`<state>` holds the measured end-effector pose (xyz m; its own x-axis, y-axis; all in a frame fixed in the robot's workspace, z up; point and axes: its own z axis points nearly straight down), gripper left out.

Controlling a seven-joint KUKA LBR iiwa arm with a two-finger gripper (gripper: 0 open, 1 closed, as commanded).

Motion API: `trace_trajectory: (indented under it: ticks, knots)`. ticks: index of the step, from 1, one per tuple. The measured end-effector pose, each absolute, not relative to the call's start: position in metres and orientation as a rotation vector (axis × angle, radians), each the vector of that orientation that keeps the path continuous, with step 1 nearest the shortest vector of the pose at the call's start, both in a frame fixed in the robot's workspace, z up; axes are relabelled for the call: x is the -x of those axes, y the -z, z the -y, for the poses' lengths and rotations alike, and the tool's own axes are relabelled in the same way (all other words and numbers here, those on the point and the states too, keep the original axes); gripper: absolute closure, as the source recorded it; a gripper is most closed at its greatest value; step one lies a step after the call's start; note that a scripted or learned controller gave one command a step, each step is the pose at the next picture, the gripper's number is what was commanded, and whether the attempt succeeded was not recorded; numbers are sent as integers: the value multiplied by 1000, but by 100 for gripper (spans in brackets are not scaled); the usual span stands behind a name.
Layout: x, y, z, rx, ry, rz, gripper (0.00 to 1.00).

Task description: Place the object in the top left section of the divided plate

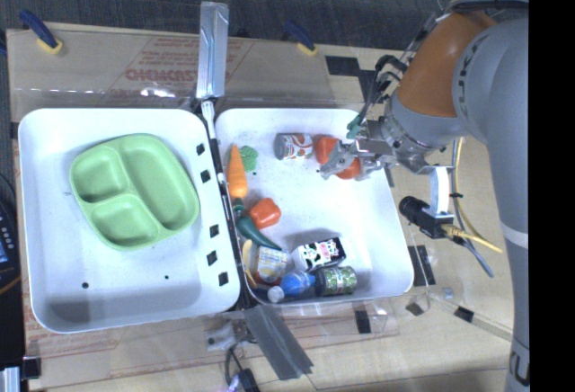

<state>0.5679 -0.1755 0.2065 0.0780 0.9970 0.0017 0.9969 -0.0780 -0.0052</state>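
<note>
The divided plate (135, 191) is light green with rounded corners and three sections. It lies flat in the left bin, turned at an angle to the bin walls. A red-orange object (334, 155) is in the right bin, near the far right corner, just beside a small can lying on its side.

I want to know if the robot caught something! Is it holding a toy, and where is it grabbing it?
It cannot be told. The gripper sits right at a red-orange object in the right bin, but the view doesn't show that object between its fingers.
</note>
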Motion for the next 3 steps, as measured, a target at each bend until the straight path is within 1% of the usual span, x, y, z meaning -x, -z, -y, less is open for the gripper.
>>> trace_trajectory:
  ticks: [1,2,3]
  knots:
    - [-563,-178,105,2255,-5,2181,100]
    - [-607,-191,30,2285,-3,2152,100]
    - [-635,-239,-47,2067,-2,2363,100]
